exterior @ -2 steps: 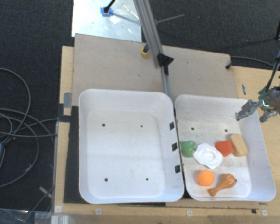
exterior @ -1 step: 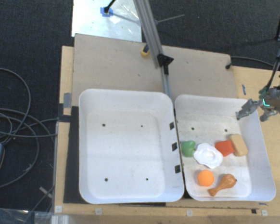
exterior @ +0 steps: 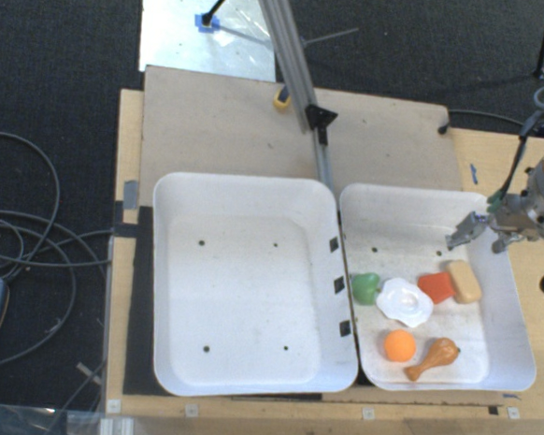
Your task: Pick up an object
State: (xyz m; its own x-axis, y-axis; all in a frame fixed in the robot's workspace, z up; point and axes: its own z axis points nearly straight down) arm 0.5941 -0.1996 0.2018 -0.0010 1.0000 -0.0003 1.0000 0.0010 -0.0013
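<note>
The two-finger pincer hangs spread and empty over the right shallow white bin, near the tan foam block. That block touches the red block, so a descent risks nudging both and closing on nothing.

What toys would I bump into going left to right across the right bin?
Green toy → white thing → red block → tan block. The orange ball and drumstick sit nearer the front, overlapping those in the order, so I left them out.
</note>
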